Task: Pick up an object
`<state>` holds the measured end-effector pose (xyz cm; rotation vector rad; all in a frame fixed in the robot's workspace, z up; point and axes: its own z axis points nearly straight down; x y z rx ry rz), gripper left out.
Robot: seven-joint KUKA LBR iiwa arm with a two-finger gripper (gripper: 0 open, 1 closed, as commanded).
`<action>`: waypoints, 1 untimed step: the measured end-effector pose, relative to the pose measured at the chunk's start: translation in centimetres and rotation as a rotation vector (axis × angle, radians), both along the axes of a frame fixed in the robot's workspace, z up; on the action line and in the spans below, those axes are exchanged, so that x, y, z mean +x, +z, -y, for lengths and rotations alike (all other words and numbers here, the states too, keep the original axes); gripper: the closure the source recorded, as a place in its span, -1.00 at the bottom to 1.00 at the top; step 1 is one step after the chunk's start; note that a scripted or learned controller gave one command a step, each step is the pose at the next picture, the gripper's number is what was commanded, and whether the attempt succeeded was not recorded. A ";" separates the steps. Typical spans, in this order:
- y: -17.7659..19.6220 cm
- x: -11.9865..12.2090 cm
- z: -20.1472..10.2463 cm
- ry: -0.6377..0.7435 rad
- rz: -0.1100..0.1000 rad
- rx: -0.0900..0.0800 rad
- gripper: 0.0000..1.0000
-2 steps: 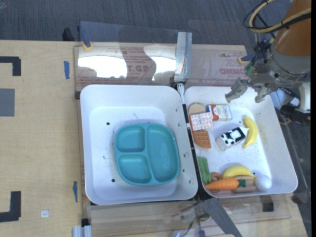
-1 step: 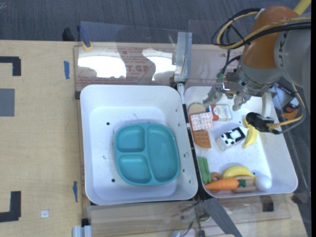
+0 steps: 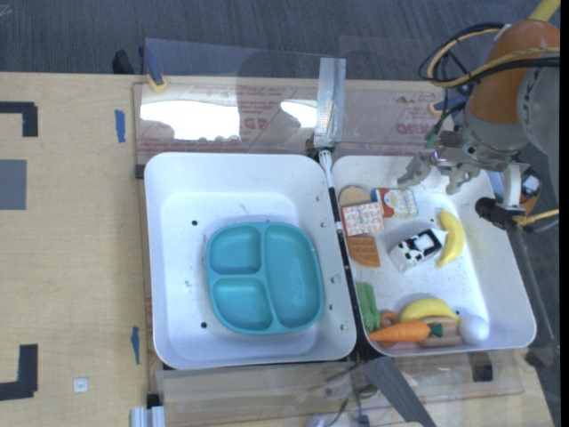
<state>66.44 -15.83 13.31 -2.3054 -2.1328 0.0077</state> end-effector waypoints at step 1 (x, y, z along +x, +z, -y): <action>-1.6 0.2 -2.7 0.026 0.002 0.004 -1.00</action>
